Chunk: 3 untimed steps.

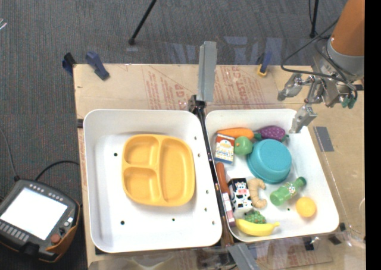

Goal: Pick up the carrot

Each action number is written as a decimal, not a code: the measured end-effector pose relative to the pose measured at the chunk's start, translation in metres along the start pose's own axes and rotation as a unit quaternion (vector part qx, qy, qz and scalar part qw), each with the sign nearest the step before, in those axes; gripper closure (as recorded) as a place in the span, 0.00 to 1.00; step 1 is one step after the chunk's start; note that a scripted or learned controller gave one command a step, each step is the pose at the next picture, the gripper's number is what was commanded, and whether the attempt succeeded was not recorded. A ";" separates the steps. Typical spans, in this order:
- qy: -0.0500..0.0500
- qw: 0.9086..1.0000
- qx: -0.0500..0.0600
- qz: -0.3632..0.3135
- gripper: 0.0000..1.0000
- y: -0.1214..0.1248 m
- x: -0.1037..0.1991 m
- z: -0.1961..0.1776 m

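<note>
banana (257, 226): lying at the right bin's (326, 191) near edge.
carrot (236, 133): untouched at the far edge.
jaws (302, 119): state cannot be told, poised above the far right corner; pickup not begun.

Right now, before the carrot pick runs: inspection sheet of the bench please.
Surface: wooden bench bearing two white bins, left bin and right bin.
Job's things: carrot lies at the far left of the right bin, beside a green apple and behind a small carton.
Clutter: yellow divided plate in the left bin; in the right bin, blue bowl, purple grapes, green bottle, banana, lemon.
Grippers: pincer hangs over the right bin's far right corner, apart from the carrot; nothing between its fingers.
Cables: black cable runs to the arm.
Surroundings: handheld controller on the grey carpet, tripod legs behind.
</note>
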<state>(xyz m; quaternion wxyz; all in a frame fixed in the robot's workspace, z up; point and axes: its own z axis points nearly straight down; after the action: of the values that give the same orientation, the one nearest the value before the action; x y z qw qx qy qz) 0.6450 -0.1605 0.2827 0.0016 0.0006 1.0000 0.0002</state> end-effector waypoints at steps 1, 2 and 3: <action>-0.012 0.998 0.004 -0.056 0.00 -0.010 0.016 0.159; -0.018 0.999 0.004 -0.031 0.00 0.065 -0.011 0.171; -0.015 0.993 -0.001 0.116 0.00 0.049 -0.010 0.172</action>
<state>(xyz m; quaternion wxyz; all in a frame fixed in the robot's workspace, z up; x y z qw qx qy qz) 0.6552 -0.1114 0.1104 0.0164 0.1171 0.9930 0.0017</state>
